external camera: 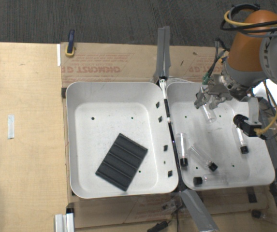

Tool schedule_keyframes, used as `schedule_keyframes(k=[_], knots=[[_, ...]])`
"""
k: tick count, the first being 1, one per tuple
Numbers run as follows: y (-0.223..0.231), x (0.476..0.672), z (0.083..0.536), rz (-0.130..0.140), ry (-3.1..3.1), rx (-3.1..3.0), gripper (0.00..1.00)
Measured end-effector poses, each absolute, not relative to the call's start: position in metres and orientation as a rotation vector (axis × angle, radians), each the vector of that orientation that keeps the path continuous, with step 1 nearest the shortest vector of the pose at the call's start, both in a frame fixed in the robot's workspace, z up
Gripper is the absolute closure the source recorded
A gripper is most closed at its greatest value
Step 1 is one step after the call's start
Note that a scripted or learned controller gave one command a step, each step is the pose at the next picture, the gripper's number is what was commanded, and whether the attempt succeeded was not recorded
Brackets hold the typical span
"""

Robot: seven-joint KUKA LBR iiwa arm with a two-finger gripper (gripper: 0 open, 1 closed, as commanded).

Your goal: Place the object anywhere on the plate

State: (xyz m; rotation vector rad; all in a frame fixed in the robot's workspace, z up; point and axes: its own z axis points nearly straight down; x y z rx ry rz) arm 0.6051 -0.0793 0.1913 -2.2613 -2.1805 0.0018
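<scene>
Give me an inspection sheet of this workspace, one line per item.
Surface: two white bins, left bin, right bin, on a cardboard-topped bench.
Job's things: dark ribbed plate lies flat in the left bin; clear tubes with black caps lie scattered in the right bin.
Clutter: blue clamp at the bench's far edge.
Grippers: gripper over the right bin's far side, with a clear tube at its tip.
Cables: yellow and black loops on the arm.
Surroundings: dark carpet.
</scene>
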Motion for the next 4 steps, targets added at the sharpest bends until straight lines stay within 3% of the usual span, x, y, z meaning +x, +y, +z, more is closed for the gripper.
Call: schedule_keyframes(k=[1,2,3,4], knots=[[-0.021,0.659,0.343,0.004,-2.381,-2.051,1.00],[0.083,0.659,0.325,0.007,-2.127,-2.311,1.00],[0.184,0.658,0.391,0.006,-2.155,-2.287,1.00],[0.228,0.660,0.431,0.003,-2.732,-1.553,1.00]])
